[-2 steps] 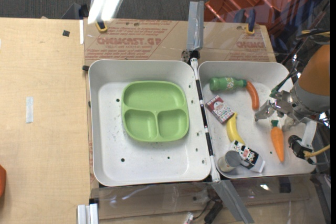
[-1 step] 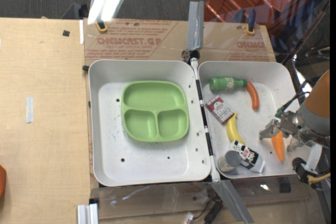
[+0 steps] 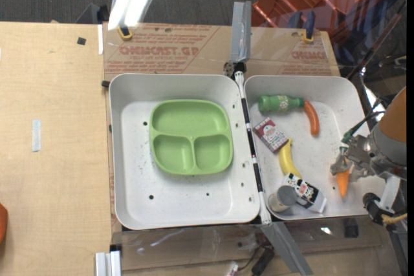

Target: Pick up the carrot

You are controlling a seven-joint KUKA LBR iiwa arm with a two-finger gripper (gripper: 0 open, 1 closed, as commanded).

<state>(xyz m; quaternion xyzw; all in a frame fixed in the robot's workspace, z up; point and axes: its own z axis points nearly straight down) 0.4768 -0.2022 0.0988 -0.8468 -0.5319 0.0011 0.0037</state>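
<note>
A small orange carrot (image 3: 343, 184) is near the right wall of the right bin (image 3: 336, 90), its pointed end toward the front. My gripper (image 3: 346, 169) comes in from the right and sits right over the carrot's thick end. That end shows between the two fingers, which are closed on it. Whether the carrot is lifted off the bin floor cannot be told.
The right bin also holds a green bottle (image 3: 280, 103), an orange-red sausage (image 3: 312, 118), a small carton (image 3: 270, 134), a banana (image 3: 287, 159), a can (image 3: 281, 200) and a flat packet (image 3: 306, 192). A green divided plate (image 3: 191, 136) lies in the left bin (image 3: 126, 158).
</note>
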